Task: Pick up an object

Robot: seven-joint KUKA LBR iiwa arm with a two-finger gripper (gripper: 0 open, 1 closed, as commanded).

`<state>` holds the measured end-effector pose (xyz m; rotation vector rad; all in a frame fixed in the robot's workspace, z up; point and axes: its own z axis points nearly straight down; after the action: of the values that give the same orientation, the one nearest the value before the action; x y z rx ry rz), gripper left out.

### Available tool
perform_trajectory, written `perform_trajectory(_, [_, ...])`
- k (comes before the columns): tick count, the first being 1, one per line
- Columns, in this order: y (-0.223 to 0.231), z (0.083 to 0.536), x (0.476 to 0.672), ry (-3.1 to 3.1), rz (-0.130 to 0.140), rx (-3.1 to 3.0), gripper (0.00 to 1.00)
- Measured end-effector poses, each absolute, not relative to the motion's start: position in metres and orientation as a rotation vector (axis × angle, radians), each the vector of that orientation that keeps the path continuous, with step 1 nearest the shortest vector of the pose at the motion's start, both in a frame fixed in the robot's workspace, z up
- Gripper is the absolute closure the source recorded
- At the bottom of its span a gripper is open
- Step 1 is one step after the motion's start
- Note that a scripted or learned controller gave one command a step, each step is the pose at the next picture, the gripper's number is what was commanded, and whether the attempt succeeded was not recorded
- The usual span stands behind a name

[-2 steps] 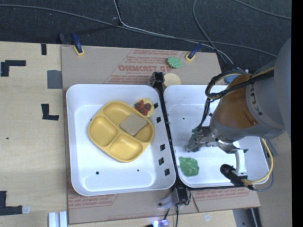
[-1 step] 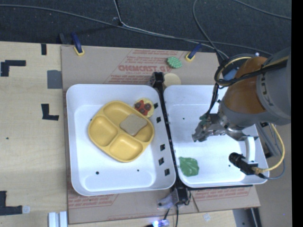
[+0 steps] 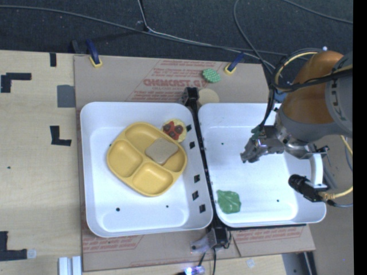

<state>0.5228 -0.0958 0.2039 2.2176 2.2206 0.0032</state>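
The gripper [image 3: 251,155] hangs over the right bin [image 3: 252,116], and nothing sits between its fingers; whether they're spread or pressed together, I can't tell from here. The nearest thing to grab is the green lump [image 3: 228,201], lying in that bin's near left corner, well apart from the claw. It looks soft and light, probably squashy, so I'd pinch it across the middle from above.
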Motion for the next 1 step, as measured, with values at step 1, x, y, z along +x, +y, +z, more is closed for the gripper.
perform_trajectory(1, [-0.0442,0.1999,0.5526,2.230,0.001,2.215,1.00])
